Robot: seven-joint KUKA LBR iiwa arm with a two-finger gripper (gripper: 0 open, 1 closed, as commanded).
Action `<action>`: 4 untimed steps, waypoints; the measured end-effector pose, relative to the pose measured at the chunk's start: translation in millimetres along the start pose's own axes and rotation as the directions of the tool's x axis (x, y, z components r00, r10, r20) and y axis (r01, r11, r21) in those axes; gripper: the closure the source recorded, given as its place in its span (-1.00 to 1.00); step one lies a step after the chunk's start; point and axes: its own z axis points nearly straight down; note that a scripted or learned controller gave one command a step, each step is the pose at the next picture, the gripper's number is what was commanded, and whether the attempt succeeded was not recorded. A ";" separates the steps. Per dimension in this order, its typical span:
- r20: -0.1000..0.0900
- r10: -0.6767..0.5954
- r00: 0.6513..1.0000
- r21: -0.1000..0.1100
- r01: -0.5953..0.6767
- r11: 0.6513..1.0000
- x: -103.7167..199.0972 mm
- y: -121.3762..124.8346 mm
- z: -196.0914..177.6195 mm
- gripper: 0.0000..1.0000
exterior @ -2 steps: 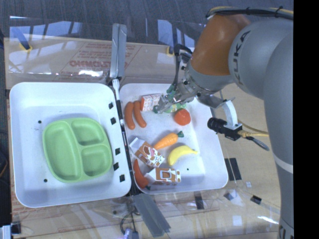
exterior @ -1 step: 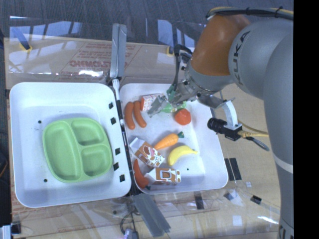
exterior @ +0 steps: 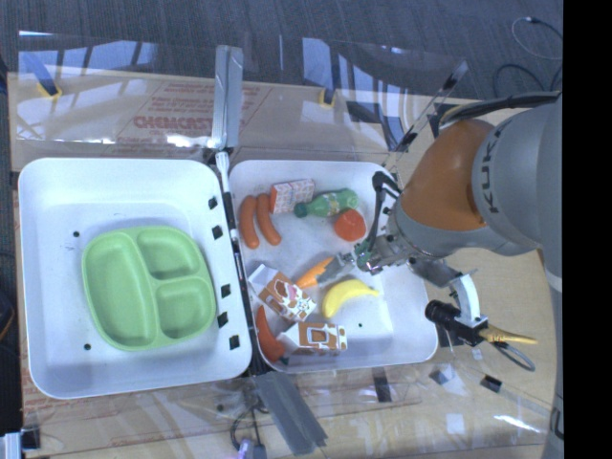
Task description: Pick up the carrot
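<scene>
The carrot (exterior: 313, 274) is small and orange with a greenish top. It lies tilted in the middle of the right bin (exterior: 406, 347), between a yellow banana (exterior: 346, 295) and a patterned carton (exterior: 285, 297). My gripper (exterior: 366, 256) hangs low in the right bin, just right of the carrot's top end and below a red tomato (exterior: 350, 225). The grey arm with its orange band (exterior: 449, 185) reaches in from the right. Nothing shows as held by the gripper.
The right bin also holds two sausages (exterior: 258, 220), a red-and-white carton (exterior: 291, 196), a green bottle (exterior: 328, 203), another carton (exterior: 321, 336) and a red item (exterior: 267, 334) at the front. A green divided plate (exterior: 148, 285) lies in the left bin (exterior: 48, 199).
</scene>
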 end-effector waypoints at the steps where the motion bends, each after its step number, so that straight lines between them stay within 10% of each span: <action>1: 0.001 -0.013 1.000 -0.002 0.013 1.000 24.7 53.6 54.6 -1.00; 2: -0.002 0.333 0.943 0.002 -0.333 0.943 31.4 11.7 55.0 -1.00; 3: -0.003 0.330 0.944 0.003 -0.330 0.944 31.8 11.9 45.4 1.00; 4: -0.002 0.330 0.944 0.003 -0.330 0.944 31.8 11.9 45.3 -1.00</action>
